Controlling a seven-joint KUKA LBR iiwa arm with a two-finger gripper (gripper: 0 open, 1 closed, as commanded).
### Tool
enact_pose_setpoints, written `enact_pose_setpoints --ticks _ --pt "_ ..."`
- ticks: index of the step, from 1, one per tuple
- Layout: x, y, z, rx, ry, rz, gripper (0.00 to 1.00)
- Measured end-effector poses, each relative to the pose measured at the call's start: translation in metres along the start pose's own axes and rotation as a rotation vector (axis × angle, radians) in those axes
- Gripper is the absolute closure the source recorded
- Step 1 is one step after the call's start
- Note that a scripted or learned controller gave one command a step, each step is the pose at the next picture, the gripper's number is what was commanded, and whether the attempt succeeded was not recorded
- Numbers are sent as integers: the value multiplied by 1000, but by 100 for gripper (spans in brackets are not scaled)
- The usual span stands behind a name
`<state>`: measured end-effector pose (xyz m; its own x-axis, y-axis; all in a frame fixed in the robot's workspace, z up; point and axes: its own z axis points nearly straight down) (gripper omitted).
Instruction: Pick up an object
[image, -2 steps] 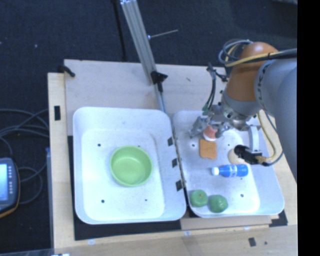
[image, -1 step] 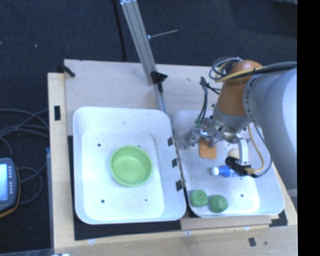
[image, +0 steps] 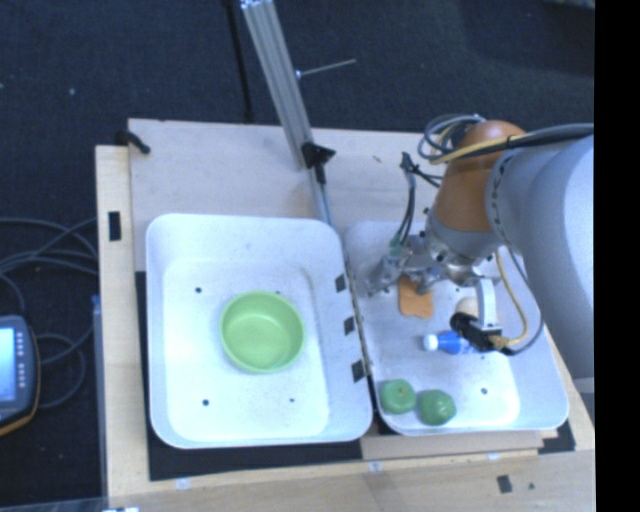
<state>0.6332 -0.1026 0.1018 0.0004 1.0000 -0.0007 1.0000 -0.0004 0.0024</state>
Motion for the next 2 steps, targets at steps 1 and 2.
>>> enact_pose_setpoints --ticks 1,2 --pt "-1 1 -11 -2 0 2 100" --pt "-1 -7 -58 -2 0 1 100"
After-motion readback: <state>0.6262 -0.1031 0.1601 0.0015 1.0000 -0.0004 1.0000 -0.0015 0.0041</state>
